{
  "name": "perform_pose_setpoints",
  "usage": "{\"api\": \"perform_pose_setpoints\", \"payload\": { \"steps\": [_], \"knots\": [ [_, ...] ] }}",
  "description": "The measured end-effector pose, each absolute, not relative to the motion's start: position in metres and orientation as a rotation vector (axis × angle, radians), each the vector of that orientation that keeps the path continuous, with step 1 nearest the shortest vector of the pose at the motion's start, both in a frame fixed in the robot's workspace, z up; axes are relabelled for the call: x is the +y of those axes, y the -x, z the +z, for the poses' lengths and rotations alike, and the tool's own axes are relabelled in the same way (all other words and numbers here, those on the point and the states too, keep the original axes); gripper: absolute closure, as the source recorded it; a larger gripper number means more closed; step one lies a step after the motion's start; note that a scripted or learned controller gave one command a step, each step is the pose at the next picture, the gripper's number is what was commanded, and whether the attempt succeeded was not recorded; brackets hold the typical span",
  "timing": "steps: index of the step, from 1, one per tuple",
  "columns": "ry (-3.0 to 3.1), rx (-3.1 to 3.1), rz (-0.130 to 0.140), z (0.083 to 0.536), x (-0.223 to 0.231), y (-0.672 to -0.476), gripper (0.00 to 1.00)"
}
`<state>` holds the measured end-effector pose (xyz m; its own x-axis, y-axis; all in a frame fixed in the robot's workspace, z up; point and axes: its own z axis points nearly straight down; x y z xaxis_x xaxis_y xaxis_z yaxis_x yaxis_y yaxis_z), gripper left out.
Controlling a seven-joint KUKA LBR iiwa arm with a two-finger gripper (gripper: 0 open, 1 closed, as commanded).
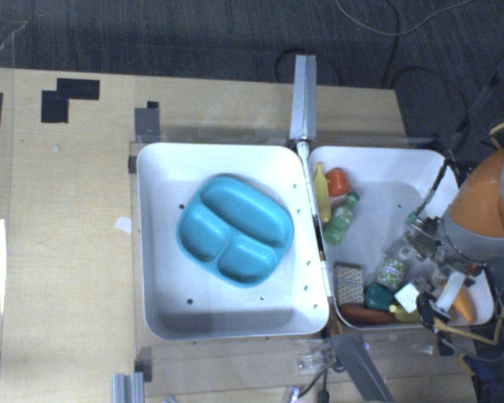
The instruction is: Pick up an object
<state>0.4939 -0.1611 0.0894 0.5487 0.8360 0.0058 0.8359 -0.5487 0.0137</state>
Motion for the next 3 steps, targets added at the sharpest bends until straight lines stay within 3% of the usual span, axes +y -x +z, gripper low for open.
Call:
{"api": "perform_pose_setpoints", "payload": {
  "steps": [1,2,3],
  "knots": [
    [-2.768,1.480,0.005,0.132,-0.192,-0.488,0.00],
    [-2.461,1.931,0.019,0.090,-0.125,-0.492,0.00],
    [-2.399,2.025,0.004,0.103,-0.161,-0.489,0.00]
  ]
}}
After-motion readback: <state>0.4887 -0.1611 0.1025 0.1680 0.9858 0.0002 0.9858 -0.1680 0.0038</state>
